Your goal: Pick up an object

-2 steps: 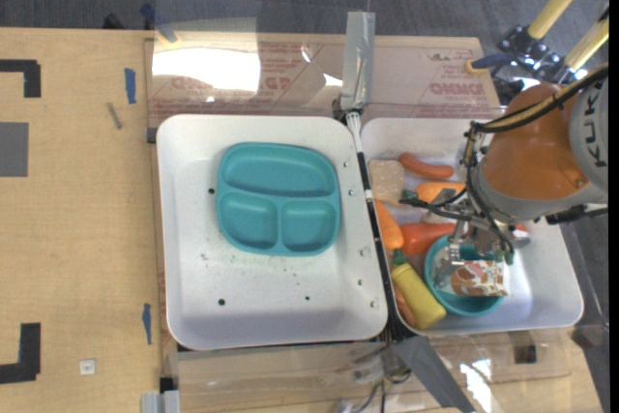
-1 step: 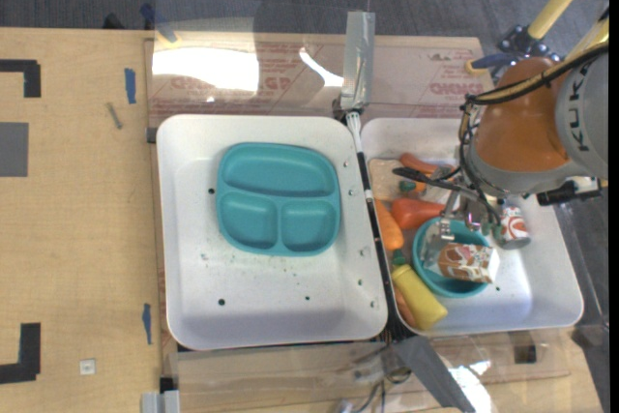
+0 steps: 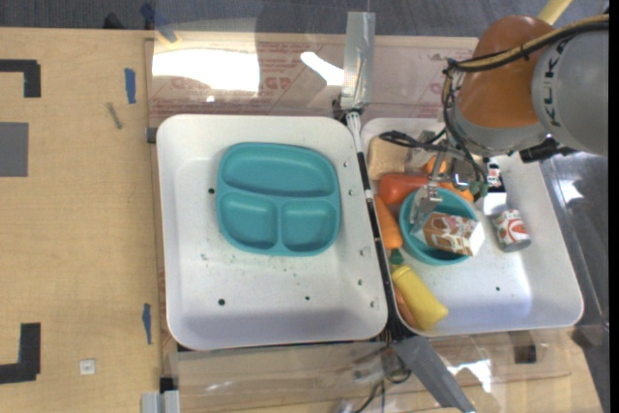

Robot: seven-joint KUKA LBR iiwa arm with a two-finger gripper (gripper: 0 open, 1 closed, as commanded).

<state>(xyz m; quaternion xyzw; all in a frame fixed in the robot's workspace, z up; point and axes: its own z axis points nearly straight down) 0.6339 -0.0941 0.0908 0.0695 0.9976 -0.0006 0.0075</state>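
In the right bin (image 3: 542, 295) a teal bowl (image 3: 440, 247) sits near the middle, with a small printed carton (image 3: 453, 233) of red, white and tan lying inside it. The end effector (image 3: 432, 198) hangs over the bowl's far left rim, its metal tip just at the edge of the bowl; whether it is spread or pressed together cannot be told from this angle, and nothing is seen pinched in it. Cables trail from it up to the arm's orange band (image 3: 498, 73), which looms above the bin's far side.

Left of the bowl, an orange carrot-shaped toy (image 3: 389, 220) lies along the bin's left wall, with another orange piece (image 3: 401, 184) just beyond it. Nearer the front, a yellow bottle-shaped item (image 3: 420, 295) lies tilted, close to the bowl's near left side. To the bowl's right, apart from it, a small white and red can (image 3: 510, 229) lies on its side.

The left bin (image 3: 184, 285) holds a teal divided plate (image 3: 280, 198) with three compartments, resting flat. Both bins sit side by side on the tan worktop (image 3: 68, 237).
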